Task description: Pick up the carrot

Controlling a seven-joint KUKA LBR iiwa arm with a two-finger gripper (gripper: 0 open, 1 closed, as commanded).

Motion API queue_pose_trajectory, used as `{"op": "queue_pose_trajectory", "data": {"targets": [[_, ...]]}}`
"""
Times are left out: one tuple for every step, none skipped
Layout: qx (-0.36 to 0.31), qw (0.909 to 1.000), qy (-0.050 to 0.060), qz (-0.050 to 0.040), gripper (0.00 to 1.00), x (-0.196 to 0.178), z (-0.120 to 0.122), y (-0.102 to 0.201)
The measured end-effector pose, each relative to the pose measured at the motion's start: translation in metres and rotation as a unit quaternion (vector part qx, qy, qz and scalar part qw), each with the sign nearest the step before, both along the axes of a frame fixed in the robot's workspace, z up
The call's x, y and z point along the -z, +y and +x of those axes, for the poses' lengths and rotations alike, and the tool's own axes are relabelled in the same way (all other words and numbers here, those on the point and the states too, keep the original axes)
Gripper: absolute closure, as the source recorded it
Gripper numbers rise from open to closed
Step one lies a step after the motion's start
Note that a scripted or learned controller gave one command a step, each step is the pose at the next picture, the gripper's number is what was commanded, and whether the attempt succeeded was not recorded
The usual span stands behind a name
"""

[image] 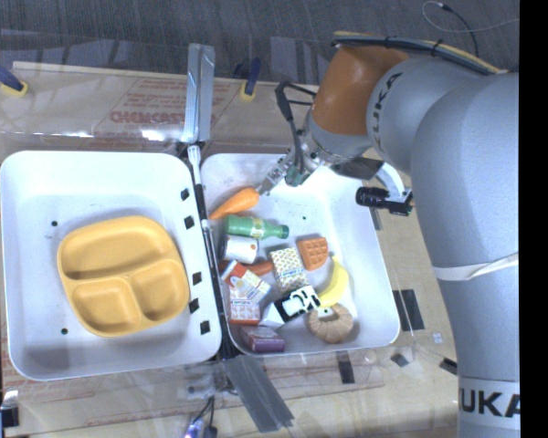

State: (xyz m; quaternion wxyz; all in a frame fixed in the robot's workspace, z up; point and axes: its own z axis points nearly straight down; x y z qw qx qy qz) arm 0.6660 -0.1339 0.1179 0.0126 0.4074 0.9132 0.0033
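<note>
Carrot: we see it upper left of right bin | gripper: just beside its tip, fingers' state we cannot tell

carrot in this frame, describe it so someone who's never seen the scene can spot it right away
Take the right-hand white bin, the cluttered one. The carrot lies near its upper-left corner, by the divider, just above a green bottle. It is the only plain orange tapered piece there, with the claw hanging close to its upper-right end.
</note>
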Motion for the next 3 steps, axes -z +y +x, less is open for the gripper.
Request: {"op": "queue_pose_trajectory", "data": {"targets": [[0.107, 0.9942, 0.013, 0.0032, 1.0, -0.09, -0.021, 0.056], [0.107, 0.9942, 0.014, 0.0031, 0.0, -0.089, -0.022, 0.056], [0.057, 0.9983, 0.011, 0.0025, 0.0, 0.012, -0.029, 0.039]]}}
